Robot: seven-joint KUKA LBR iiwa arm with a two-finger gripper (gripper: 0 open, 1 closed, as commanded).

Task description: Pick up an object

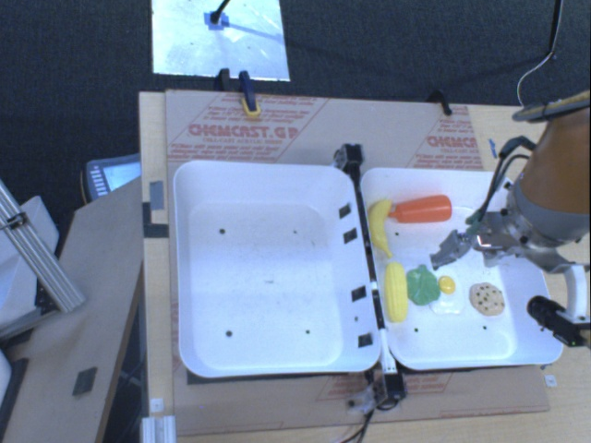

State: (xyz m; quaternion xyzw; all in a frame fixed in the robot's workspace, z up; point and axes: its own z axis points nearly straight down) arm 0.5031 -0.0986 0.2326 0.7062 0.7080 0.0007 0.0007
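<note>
Right bin (531, 349): carrot (422, 209) lying crosswise; corn (395, 292) lengthwise.

Banana (379, 225), carrot (422, 209), corn (395, 291), broccoli (423, 285), egg (446, 287), cookie (487, 298) in rt bin (462, 353).

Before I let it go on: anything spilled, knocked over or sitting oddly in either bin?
Nothing stands out. The banana, carrot, corn cob, green piece, fried egg and cookie all lie inside the right bin, loosely clustered, none over the rim. The pincer hovers above them.
</note>
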